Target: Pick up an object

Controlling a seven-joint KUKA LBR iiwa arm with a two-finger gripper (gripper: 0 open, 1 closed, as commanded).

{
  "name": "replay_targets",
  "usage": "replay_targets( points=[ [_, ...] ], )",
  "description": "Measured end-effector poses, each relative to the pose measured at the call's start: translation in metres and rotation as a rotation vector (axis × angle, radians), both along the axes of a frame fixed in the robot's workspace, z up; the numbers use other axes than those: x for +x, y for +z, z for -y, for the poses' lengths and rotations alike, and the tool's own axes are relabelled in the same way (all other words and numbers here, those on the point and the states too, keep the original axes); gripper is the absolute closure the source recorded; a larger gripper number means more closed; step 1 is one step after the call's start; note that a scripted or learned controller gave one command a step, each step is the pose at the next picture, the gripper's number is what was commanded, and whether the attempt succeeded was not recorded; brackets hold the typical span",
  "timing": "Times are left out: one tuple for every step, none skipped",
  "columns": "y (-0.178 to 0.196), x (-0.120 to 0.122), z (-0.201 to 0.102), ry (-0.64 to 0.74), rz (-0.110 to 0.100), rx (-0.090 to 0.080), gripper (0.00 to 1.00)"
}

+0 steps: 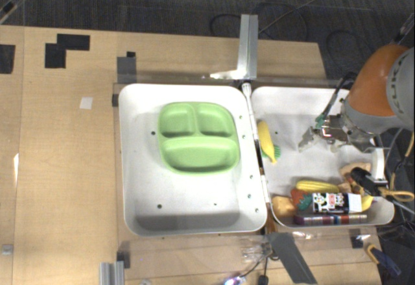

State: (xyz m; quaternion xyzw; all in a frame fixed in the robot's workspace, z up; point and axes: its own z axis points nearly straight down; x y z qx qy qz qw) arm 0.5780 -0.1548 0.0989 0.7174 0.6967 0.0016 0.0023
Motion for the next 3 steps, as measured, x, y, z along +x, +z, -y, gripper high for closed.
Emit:
replay_targets(
  points=[
    [-0.007, -0.086, -0.037, 0.049, 0.013, -0.001, 0.00],
    [-0.006, -0.084, -0.061, 0.284, 0.020, -0.010, 0.00],
    [0.005, -0.082, -0.066, 0.288, 0.022, -0.002, 1.00]
  ],
)
